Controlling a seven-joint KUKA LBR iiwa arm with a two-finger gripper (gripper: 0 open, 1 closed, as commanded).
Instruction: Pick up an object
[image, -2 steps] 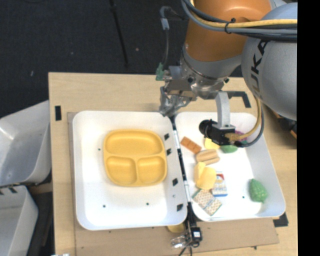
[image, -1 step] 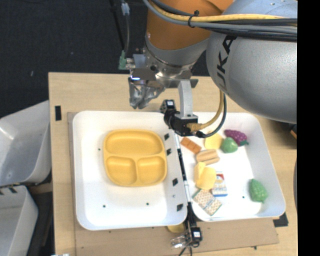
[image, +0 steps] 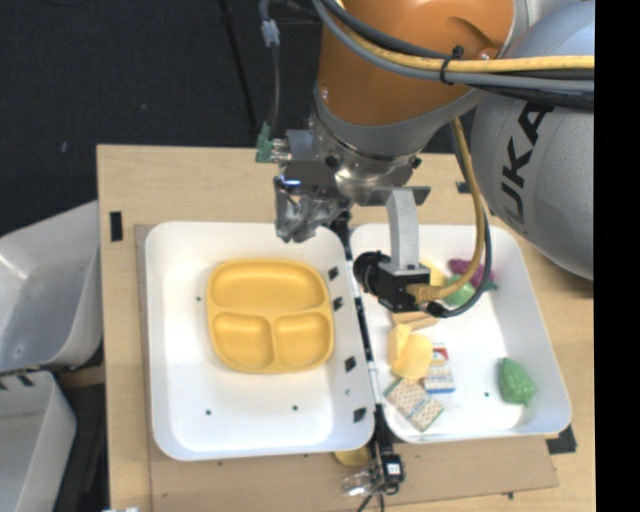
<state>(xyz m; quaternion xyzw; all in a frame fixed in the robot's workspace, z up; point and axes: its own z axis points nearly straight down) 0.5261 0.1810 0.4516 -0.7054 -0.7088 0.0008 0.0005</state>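
Observation:
My gripper (image: 299, 218) hangs over the back right corner of the left bin (image: 175, 330), close to the divider between the bins. I see nothing held in it. A yellow divided plate (image: 270, 312) lies in the middle of the left bin, in front and to the left of the gripper. In the right bin (image: 540, 350) lie a yellow wedge (image: 410, 352), a small printed card (image: 438, 376), a checkered packet (image: 415, 404), a green lumpy object (image: 516, 381) and a purple item (image: 463, 267) partly behind a cable.
The grey and orange arm fills the upper right and overhangs the back of the right bin. A white container (image: 40, 290) stands off the bench to the left. A small yellow thing (image: 350, 458) peeks out under the bins' front edge.

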